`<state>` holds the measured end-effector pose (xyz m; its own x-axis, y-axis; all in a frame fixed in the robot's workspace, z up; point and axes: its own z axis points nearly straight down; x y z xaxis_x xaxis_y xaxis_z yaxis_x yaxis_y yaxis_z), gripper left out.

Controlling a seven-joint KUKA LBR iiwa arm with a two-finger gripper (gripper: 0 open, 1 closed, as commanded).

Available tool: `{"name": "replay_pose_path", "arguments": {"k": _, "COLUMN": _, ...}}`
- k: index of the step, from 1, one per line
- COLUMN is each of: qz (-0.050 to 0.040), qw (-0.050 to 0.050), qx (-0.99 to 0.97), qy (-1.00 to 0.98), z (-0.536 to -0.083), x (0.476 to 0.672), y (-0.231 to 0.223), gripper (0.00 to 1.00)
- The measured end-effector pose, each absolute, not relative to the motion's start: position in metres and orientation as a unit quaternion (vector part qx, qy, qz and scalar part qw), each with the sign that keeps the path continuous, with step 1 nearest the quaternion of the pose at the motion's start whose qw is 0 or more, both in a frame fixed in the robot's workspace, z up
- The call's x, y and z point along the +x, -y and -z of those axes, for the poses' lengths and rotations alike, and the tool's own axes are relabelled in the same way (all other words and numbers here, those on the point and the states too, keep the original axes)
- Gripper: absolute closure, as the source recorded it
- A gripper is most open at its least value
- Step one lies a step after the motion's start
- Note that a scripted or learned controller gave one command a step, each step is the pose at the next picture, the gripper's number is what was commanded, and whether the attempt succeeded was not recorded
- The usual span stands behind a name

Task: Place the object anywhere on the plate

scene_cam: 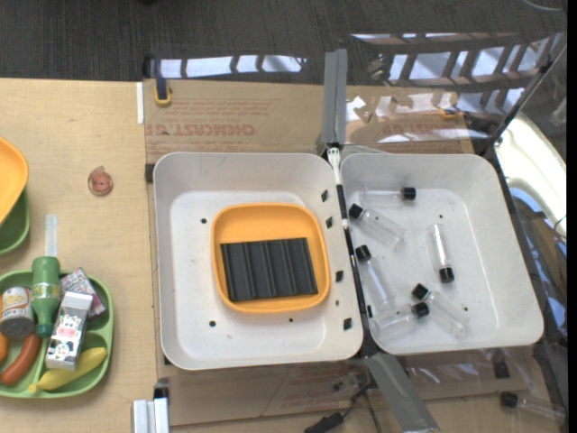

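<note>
Though clear and probably light and slippery, the vials suited a mid-body grip; gripper state indeterminable; plate waiting.

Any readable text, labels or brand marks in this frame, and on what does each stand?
"CHEMCAST", upside down as seen from the camera, printed in red on the brown cardboard sheet behind the bins; the smaller line under it is too blurred to read.
Labels on the small carton and can in the green tray: too small to read.
</note>
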<state>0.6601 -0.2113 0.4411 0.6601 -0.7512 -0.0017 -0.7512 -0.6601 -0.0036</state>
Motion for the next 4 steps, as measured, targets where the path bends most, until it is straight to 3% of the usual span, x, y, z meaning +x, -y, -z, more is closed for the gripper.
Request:
{"name": "replay_pose_path", "arguments": {"k": 2, "qz": 0.0004, "qw": 0.003, "qx": -0.990, "qy": -0.139, "z": -0.4406, "x": 0.6602, "y": 0.2200, "gripper": 0.00}}
{"name": "replay_pose_path", "arguments": {"k": 4, "qz": 0.0018, "qw": 0.003, "qx": -0.995, "qy": -0.098, "z": -0.4402, "x": 0.6604, "y": 0.2189, "gripper": 0.00}}
